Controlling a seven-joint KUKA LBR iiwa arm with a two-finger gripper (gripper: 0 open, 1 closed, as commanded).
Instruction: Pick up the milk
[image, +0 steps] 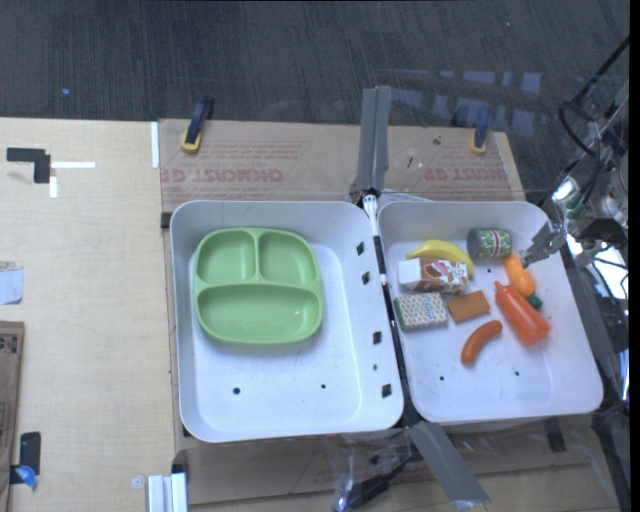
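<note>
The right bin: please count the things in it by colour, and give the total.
Orange: 3, the bottle, the sausage, the carrot
Yellow: 1, the banana
Green: 1, the can
White and red: 1, the milk
Brown: 1, the toast
Speckled: 1, the box
Total: 8

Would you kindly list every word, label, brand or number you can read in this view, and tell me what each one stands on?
"CHEMCAST GP", red print seen upside down and only roughly legible, on the brown paper sheet behind the bins.
More red print on the same brown sheet behind the right white bin: too faint to read.
White and red milk carton: printed, too small to read.
Speckled green snack box: blurred, unreadable.
Green can: label unreadable.
</note>
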